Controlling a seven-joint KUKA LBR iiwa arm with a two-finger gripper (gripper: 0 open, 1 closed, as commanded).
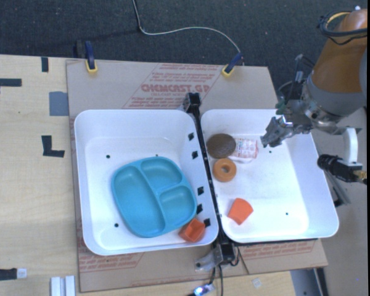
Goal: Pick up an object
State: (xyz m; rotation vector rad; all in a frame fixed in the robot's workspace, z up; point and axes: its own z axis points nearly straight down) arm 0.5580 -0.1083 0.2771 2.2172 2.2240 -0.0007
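A: Seen from above at a slant: two white bins side by side on a cardboard sheet [172, 88], on a wooden bench [24, 165]. Divided down the middle by a black strip [200, 159].

B: In the left bin [92, 128]?

A: Holds a blue tray [153, 194] with three compartments, lying flat and turned at an angle. Just beside its lower right corner, an orange block [193, 230], tucked into the bin's near corner.

B: And in the right bin [308, 196]?

A: Holds four things. Near the top left, a dark brown disc [221, 145]. Just right of it and touching or nearly so, a clear wrapper [246, 149] with red print. Just below the disc, an orange ring [224, 169]. Lower down, well apart from the ring, an orange-red wedge [240, 210].

B: Where does the arm sit?

A: Reaches in from the right, grey with an orange band [348, 23] near the top right corner. Ends in the gripper [270, 137], dark, pointed down and left over the upper part of the right bin.

B: Close to anything?

A: Nearest the wrapper, just to its right. Apart from it, or so it looks from this angle.

B: Jaws open or closed? Holding anything?

A: Cannot tell how far apart; too dark and too small to make out. Nothing seen between them.

B: Anything else around?

A: Two clamps at the sheet's far edge, a blue-and-yellow one on the left [90, 60] and another on the right [232, 65]. Also a thin white cable [185, 31] curving across the dark floor beyond.
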